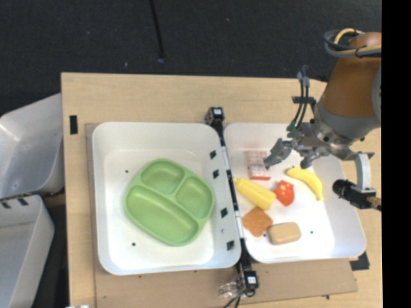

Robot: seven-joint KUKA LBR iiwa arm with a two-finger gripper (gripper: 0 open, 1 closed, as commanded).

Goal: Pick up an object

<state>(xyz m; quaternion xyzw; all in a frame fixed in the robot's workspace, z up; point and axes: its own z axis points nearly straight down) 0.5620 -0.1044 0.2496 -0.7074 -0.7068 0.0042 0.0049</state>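
My gripper (293, 157) hangs over the back of the right bin (343, 233), fingers spread open with nothing between them. Just below it lie a yellow banana (308, 182) and a red pepper (285, 192). A small pink and white packet (257, 165) sits to the left of the fingers. Further forward are a yellow corn cob (255, 192), a brown toast slice (257, 221) and a tan bread roll (284, 233).
The left bin (106, 236) holds a green divided plate (170, 201). A divider with black clips (226, 191) runs between the two bins. The orange and grey arm (350, 101) comes in from the right over the bin's back corner.
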